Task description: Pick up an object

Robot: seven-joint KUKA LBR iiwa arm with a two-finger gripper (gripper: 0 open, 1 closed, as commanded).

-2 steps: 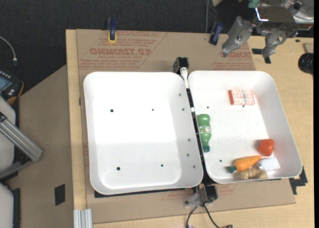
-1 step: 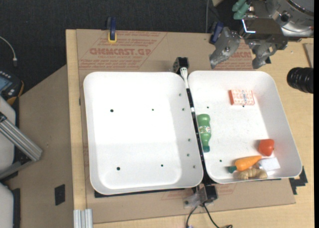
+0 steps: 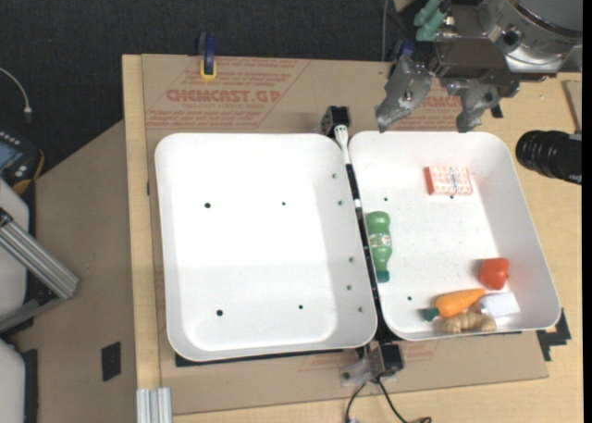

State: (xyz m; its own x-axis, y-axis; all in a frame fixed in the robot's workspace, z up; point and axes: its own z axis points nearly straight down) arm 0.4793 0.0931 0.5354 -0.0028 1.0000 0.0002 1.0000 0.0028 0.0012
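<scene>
counter [image 3: 139, 227]: a brown board sheet with red lettering along its far edge, flat and matte, carrying both bins.
left bin [image 3: 176, 255]: shallow white tray, smooth moulded plastic with rounded corners and a few dark dots on its floor.
right bin [image 3: 416, 236]: the same white tray, touching the left bin along the middle seam; all the loose things lie in it.
tool [image 3: 433, 105]: grey metal, hanging above the far edge of the right bin with its two fingers spread apart and nothing between them.
green bottle [image 3: 377, 243]: a small plastic-looking bottle lying on its side against the right bin's left wall. I judge it light, stiff and a bit slick; the rounded body could roll, so a grip across its middle looks best, though the wall crowds one side.
patterned card box [image 3: 449, 180]: flat, pale with red print, lying alone toward the far right part of the bin. It looks light and rigid, but low; the fingers would need to close on its short edges.
orange carrot [image 3: 459, 302]: a tapered toy shape near the bin's near right corner, probably light and smooth; take it across the thick end.
red piece [image 3: 494, 272]: rounded, glossy, just beyond the carrot; likely slippery.
white block [image 3: 500, 305]: small, squared, beside the carrot.
tan lumpy piece [image 3: 467, 322]: knobbly, touching the carrot, hard to isolate.
</scene>
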